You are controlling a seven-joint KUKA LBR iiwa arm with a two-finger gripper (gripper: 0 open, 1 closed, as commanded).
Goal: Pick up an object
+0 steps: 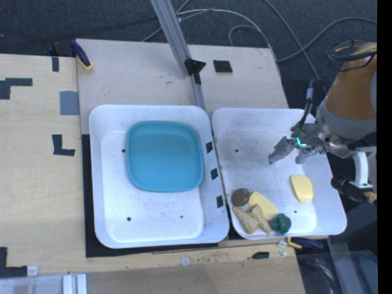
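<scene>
1. The grey two-finger tool (290, 154) hangs over the middle of the right-hand shallow white bin (245, 124), reaching in from the right; its two fingers are spread apart with nothing between them.
2. Nearest the camera, along that bin's front edge, sits a cluster: a dark green rounded lump (282, 223) at the right, two tan wedge-shaped pieces (252, 218) to its left, a pale yellow flat wedge (264, 202) just behind them, and a small brown round ball (240, 196) at the cluster's left end.
3. A pale yellow oblong block (301, 188) lies apart from the cluster, towards the bin's right side, below and just right of the tool.
4. The left-hand shallow white bin (110, 213) holds a turquoise rounded-square plastic plate (164, 155), lying flat.
5. Both bins rest side by side on the light wooden surface (37, 182).
6. Farther back, a grey metal pole (174, 32) slants up from the surface behind the bins.
</scene>
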